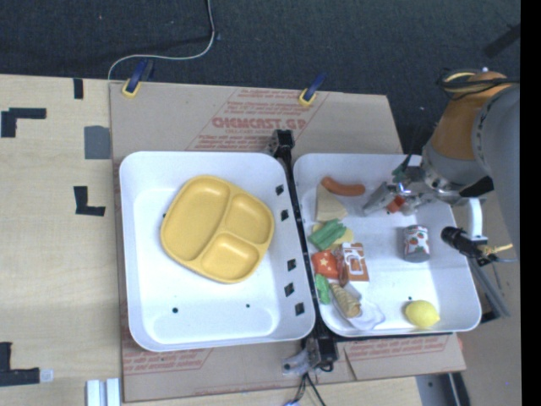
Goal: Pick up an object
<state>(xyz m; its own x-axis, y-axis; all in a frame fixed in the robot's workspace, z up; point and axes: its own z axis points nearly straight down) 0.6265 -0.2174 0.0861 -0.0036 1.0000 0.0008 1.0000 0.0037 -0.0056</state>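
My gripper (382,198) hangs over the back part of the right bin (448,163), on the grey arm that comes in from the right. Just to its left lie a reddish sausage (342,187) and a pale yellow slice (328,206). A small grey can (414,244) stands a little in front of the gripper and apart from it. Along the bin's left side lie a green vegetable (328,232), a red pepper (325,264), a red and white packet (354,261) and a brown bread piece (347,299). A yellow lemon (421,313) rests in the front right corner.
The left bin (139,252) holds a yellow divided plate (218,228). A black divider with clips (292,227) runs between the bins. Both bins sit on a cardboard sheet (245,117) held by blue and yellow clamps. The arm's orange band (461,125) rises at the right.
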